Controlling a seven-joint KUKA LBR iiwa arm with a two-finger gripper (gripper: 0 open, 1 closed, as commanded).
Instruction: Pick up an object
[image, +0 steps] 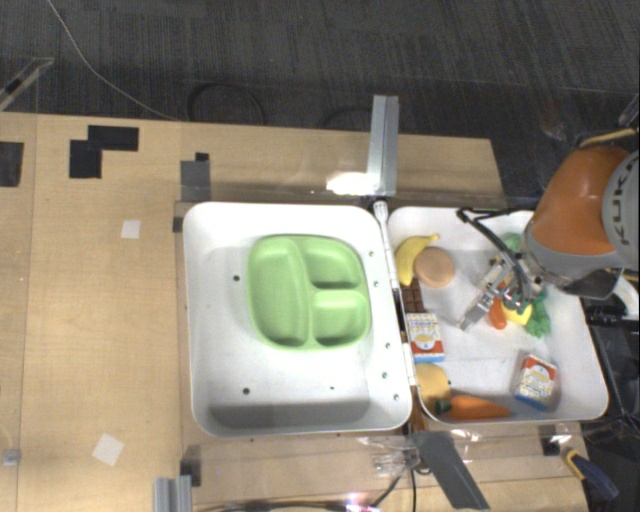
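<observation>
Wooden bench (90, 300), gripper (480, 308) above right bin (590, 395)

The right bin (590, 390) holds the objects: a yellow banana (408, 255) at ten o'clock, touching a round tan piece (435, 268); a small carton (425, 337) at nine; a carrot (478, 407) at six; another carton (535, 381) at five.

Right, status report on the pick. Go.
Gripper low in right bin, fingers unreadable. Nothing seen held. Orange-and-yellow toy right beside it. Round brown piece and banana lie off to its side.
</observation>
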